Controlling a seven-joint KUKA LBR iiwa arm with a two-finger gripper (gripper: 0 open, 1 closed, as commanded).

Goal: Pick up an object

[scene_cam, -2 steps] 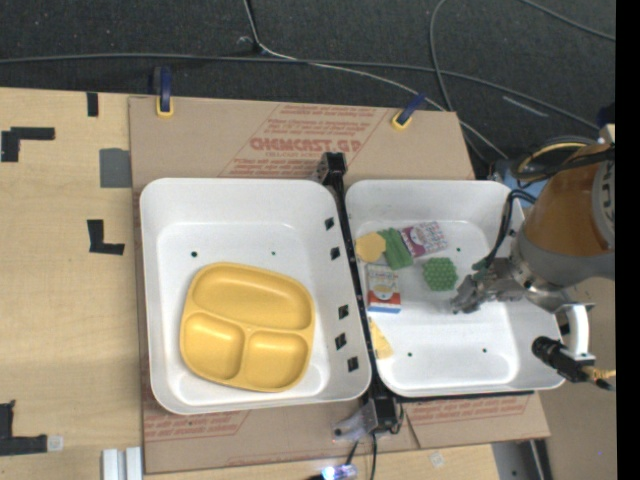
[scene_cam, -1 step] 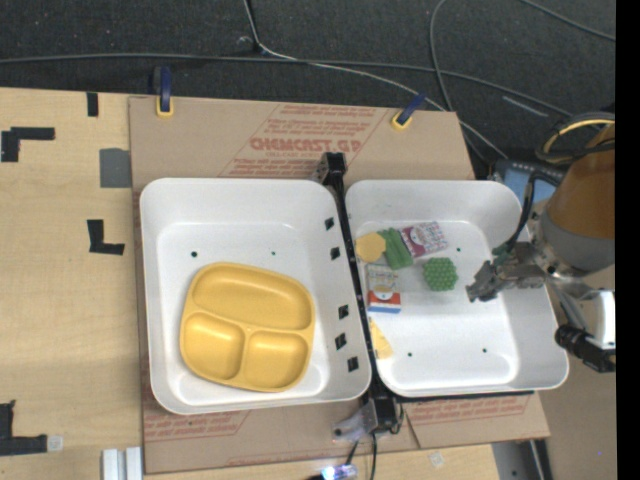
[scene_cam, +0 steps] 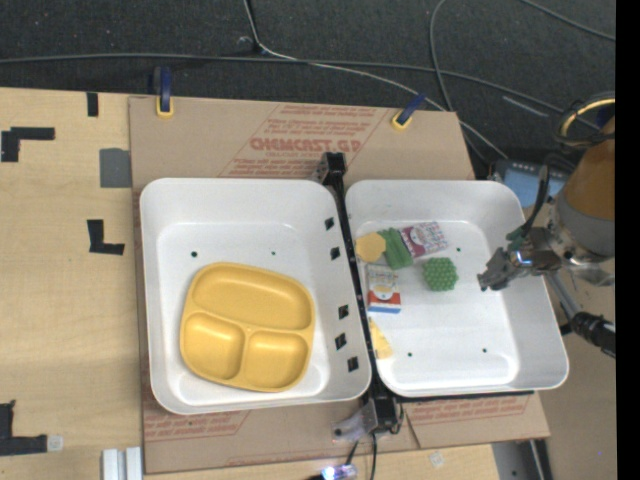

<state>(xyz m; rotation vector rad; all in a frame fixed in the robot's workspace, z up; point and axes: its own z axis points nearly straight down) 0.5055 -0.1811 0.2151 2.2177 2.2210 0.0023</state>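
The right bin (scene_cam: 520, 368) holds a cluster of small items in its upper left part. There is a green bumpy ball (scene_cam: 439, 274), a pink and white packet (scene_cam: 424, 238), a green block (scene_cam: 394, 249) and a yellow round piece (scene_cam: 370, 246). A red and white small carton (scene_cam: 384, 297) lies below them, and a yellow scrap (scene_cam: 381, 341) sits by the bin's left wall. My gripper (scene_cam: 503, 268) hangs over the right bin's right side, to the right of the green ball and apart from it. Nothing shows between its fingers.
The left bin (scene_cam: 160, 228) carries a yellow divided plate (scene_cam: 247, 325). A black divider (scene_cam: 342, 268) runs between the bins. The grey arm with its orange band (scene_cam: 590, 183) comes in from the right. Cables (scene_cam: 470, 28) lie on the dark surface behind.
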